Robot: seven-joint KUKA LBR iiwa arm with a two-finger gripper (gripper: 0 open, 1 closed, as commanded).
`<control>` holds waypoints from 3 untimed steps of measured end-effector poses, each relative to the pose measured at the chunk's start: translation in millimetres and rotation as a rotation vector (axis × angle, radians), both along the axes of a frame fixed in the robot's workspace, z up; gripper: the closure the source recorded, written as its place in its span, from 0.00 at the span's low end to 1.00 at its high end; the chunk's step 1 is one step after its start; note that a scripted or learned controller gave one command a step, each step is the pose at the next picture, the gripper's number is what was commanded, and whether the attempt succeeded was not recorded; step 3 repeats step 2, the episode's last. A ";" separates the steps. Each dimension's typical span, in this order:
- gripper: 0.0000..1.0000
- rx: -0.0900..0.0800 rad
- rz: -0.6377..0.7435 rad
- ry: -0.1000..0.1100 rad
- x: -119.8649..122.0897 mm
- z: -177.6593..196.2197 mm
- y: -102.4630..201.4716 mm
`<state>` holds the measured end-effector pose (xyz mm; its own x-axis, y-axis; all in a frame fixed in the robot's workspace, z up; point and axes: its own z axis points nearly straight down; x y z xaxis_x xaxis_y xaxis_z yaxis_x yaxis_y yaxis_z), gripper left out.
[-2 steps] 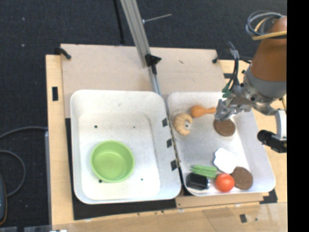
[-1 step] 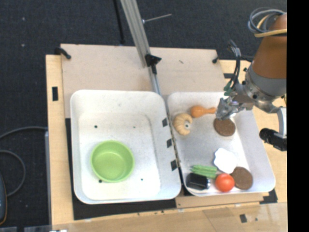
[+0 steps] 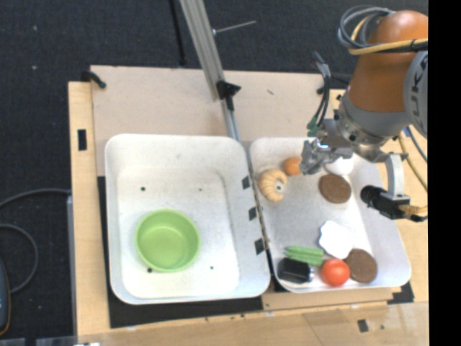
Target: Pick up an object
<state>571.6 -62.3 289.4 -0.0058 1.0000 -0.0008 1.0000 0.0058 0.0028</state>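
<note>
Tool low over right bin, just beside orange ball. Pumpkin near divider. Green bowl in left bin.

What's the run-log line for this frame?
arm: over right bin | hand: beside orange ball | grasp: unconfirmed | left bin: green bowl

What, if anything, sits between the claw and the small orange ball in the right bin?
Nothing visible does: the claw hangs right beside the small orange ball, with the beige ridged pumpkin-shaped object on the ball's far side.
</note>
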 end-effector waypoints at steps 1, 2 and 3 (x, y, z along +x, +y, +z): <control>1.00 0.001 0.001 0.000 13.0 -2.7 55.6; 1.00 0.000 -0.003 0.004 23.5 -25.1 104.3; 1.00 0.000 -0.003 0.004 23.5 -25.1 104.3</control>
